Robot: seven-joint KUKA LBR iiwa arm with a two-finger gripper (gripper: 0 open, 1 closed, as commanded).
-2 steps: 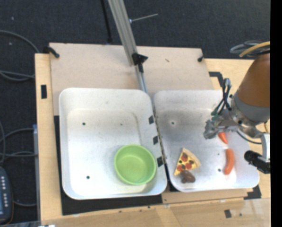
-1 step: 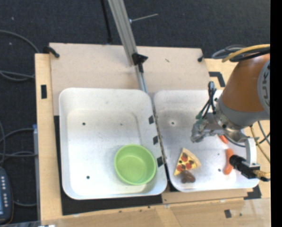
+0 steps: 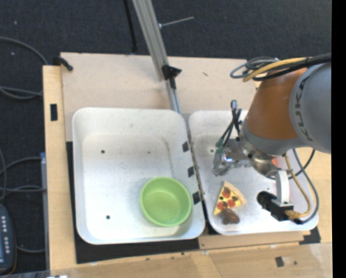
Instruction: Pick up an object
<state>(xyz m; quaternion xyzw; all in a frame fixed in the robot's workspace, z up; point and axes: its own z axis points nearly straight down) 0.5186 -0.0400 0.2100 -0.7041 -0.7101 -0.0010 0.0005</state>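
One toy pizza slice (image 3: 229, 198) lies in the right bin (image 3: 207, 126), near its front edge, just below the claw (image 3: 222, 164); whether that claw is spread or closed, I cannot tell.

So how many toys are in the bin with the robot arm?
1: a pizza slice toy near the right bin's front edge. The arm may hide others.

A lime-green bowl (image 3: 166, 201) is seen in the speckled white left bin (image 3: 91, 155); a yellow pizza slice (image 3: 228, 198) dotted with red is spotted in the white right bin (image 3: 204, 126).
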